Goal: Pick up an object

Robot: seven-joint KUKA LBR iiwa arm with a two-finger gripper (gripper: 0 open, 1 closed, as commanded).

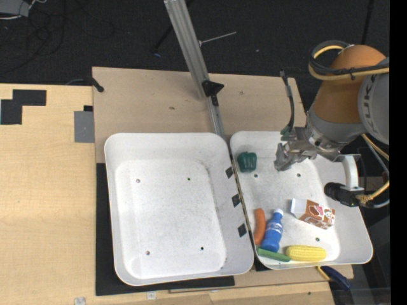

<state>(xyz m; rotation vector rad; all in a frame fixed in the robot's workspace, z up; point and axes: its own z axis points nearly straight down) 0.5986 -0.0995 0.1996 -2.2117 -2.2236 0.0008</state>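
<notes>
The right bin (356, 250) holds a green pepper (247, 161) near its far left corner, an orange carrot (259, 225), a blue bottle with a white cap (273, 230), a yellow corn cob (306, 253), a thin green stick (273, 255) and a small brown-and-white carton (313, 213). My gripper (285, 160) hangs over the bin's far middle, right of the pepper and above the carton, well apart from both. Nothing shows between its fingers.
The left bin (117, 170) lies beside the right one, with black clips along the shared wall. A slanted aluminium rail (191, 49) rises behind the bins. The arm's grey body and orange band (346, 84) stand over the right bin's far right corner.
</notes>
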